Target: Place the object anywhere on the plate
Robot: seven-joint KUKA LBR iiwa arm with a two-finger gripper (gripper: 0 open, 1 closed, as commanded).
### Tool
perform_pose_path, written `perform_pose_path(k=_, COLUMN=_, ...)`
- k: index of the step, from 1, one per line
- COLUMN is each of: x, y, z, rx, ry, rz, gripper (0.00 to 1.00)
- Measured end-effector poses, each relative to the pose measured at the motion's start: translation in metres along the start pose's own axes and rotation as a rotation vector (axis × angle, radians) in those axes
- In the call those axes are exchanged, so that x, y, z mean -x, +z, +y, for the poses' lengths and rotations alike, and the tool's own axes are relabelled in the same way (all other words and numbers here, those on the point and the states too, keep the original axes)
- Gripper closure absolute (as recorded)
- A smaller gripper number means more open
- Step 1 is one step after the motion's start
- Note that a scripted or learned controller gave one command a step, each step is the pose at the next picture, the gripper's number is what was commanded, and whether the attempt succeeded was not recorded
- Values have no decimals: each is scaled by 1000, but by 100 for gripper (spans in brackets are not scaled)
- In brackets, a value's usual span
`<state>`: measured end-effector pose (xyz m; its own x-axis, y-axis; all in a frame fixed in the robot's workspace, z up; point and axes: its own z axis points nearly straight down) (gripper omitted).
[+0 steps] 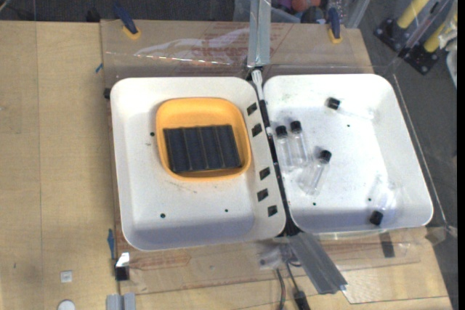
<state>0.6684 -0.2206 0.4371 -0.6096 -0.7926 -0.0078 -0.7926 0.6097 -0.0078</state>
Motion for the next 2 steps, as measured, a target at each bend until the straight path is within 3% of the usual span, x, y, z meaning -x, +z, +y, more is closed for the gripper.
perform_pose_path(k=1, x=1, y=0, z=0, rx=0, ry=-56, rz=0, gripper=100)
perform_pose_path(k=2, x=0, y=1, z=0, rx=2, ry=-455, rz=-1, gripper=100)
